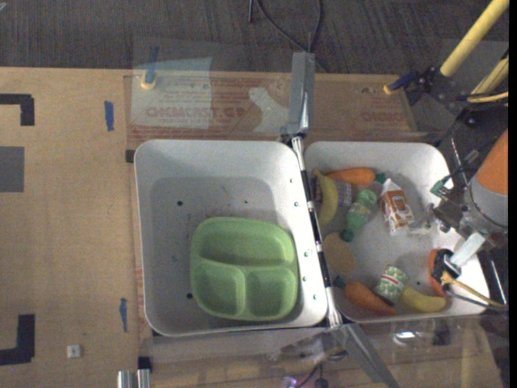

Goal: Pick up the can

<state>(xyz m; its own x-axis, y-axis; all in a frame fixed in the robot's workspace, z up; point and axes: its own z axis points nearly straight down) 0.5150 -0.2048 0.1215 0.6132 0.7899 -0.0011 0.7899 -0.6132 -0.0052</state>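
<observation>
The can (392, 282), small with a green, white and red label, rests near the front of the right bin (420, 153). An orange carrot (363, 296) lies on its left and a yellow banana (425, 301) on its right. My gripper (446, 215) hangs over the bin's right side, beside a small orange and white carton (396, 208). It is up and to the right of the can and well apart from it. Nothing is visibly held.
The left bin (161, 168) holds a green divided plate (245, 269). The right bin also holds a second banana (327, 198), another carrot (353, 175), a green bottle (361, 209), a pale round item (341, 254) and an orange-red object (439, 270) by its right wall.
</observation>
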